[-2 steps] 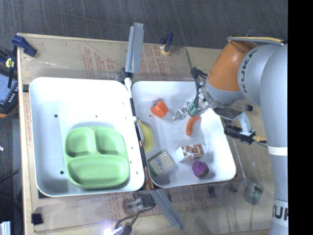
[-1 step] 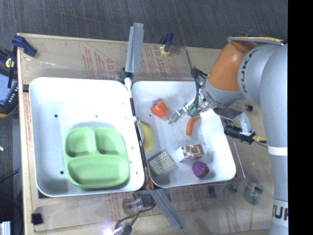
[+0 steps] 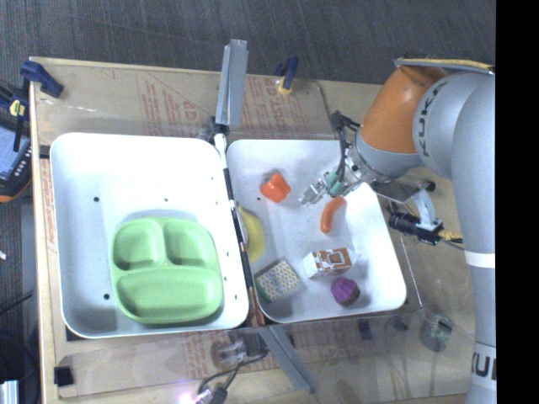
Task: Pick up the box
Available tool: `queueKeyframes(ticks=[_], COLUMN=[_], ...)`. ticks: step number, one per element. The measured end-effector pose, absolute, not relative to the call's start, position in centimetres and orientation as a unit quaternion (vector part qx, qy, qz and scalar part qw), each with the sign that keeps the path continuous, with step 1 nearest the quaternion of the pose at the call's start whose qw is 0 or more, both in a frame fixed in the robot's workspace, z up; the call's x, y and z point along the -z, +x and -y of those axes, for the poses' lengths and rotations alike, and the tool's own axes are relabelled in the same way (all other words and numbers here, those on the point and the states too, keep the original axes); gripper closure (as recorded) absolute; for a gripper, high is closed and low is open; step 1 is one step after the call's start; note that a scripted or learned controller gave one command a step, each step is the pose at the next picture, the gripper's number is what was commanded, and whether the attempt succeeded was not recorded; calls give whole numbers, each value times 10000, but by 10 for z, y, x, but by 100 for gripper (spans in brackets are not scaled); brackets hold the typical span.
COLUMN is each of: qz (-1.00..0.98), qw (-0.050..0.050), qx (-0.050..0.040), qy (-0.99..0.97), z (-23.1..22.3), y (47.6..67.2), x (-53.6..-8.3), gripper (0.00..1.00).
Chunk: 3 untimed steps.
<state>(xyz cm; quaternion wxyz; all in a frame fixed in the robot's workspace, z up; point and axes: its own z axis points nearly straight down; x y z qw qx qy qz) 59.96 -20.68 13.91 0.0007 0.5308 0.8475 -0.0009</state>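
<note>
You have the whole pick left: the small white-and-orange printed carton box (image 3: 328, 262) lies untouched in the right-hand shallow white bin (image 3: 383, 225), while the 2-finger gripper (image 3: 318, 190) hovers near it, fingers apart, holding nothing.

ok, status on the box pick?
Hand over right white bin, near orange carrot-shaped toy, holding nothing visible. Small white-and-orange carton box lying free, mid-bin. Purple round toy just beside it; checkered block further off.
</note>
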Motion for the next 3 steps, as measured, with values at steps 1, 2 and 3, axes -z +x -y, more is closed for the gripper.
queueKeyframes(ticks=[1, 2, 3], qz=[-9242, -9529, -9658], qw=[18, -11, 1], qx=[0, 2, 2], qy=[3818, 3034, 2593], z=[167, 132, 175], y=[646, 581, 621], x=[-227, -157, -92], gripper=[100, 100, 100])
